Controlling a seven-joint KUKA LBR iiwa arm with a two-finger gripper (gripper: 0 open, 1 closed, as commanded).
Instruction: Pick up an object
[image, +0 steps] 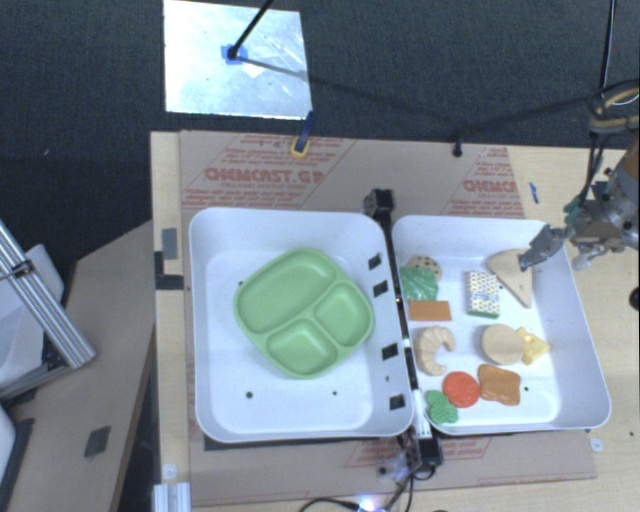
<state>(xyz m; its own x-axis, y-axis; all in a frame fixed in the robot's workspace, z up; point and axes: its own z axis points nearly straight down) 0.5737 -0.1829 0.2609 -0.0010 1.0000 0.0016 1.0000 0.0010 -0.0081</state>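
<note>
The right bin (585, 375) holds several toy foods: a beige wedge (512, 275), a checkered box (483, 294), a cookie (422, 266), an orange cracker (430, 311), a croissant (435, 348), a round bun (502, 344), a yellow piece (536, 347), a red disc (461, 388), brown toast (499, 384) and a green leafy piece (440, 406). My gripper (562, 248) hovers over the bin's upper right corner, just right of the beige wedge. It is open, with nothing between its fingers.
The left bin (215, 400) holds a green divided plate (303, 312). A black clip strip (392, 300) runs along the wall between the bins. A shiny sheet (236, 60) lies beyond the bench. A metal frame (40, 300) stands at the left.
</note>
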